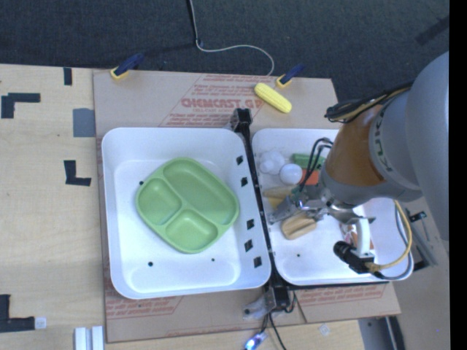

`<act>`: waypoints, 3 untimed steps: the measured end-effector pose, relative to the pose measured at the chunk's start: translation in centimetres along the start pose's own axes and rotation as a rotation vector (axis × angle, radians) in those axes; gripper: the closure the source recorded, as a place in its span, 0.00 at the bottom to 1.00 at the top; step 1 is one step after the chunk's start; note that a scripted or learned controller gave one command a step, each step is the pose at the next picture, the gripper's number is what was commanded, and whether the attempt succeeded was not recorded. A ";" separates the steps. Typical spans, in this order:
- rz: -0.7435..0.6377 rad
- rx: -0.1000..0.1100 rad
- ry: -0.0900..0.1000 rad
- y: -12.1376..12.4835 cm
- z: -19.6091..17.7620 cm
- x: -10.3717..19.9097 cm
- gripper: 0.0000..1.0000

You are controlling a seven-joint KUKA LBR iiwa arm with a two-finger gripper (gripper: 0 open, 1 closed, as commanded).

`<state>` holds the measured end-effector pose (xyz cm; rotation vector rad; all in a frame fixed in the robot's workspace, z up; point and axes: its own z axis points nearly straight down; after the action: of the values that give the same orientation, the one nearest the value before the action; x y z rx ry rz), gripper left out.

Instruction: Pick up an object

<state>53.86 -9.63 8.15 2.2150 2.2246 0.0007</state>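
Observation:
My gripper (295, 211) is low in the left part of the right bin (321, 265), reaching in from the right under the grey and orange arm. A tan block-like object (298, 227) lies just below and against it; whether it is gripped cannot be told. Two white balls (281, 168) sit just above the gripper near the bin's divider. A green item (302, 158) and an orange item (312, 178) lie beside them, partly hidden by the arm. A pale yellowish piece (274, 193) rests by the divider.
A green divided plate (187, 204) lies in the left bin (124, 268). A yellow corn-like toy (273, 98) rests on the cardboard behind the bins. A black connector and cables (354, 257) hang off the wrist over the right bin's front.

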 end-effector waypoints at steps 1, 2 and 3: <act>0.003 0.001 0.000 -0.1 -1.3 -0.1 1.00; -0.009 -0.009 0.005 4.5 -10.9 9.5 1.00; -0.001 0.001 0.002 8.4 -10.6 12.2 1.00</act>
<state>62.19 2.62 18.70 2.2157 2.2271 0.0021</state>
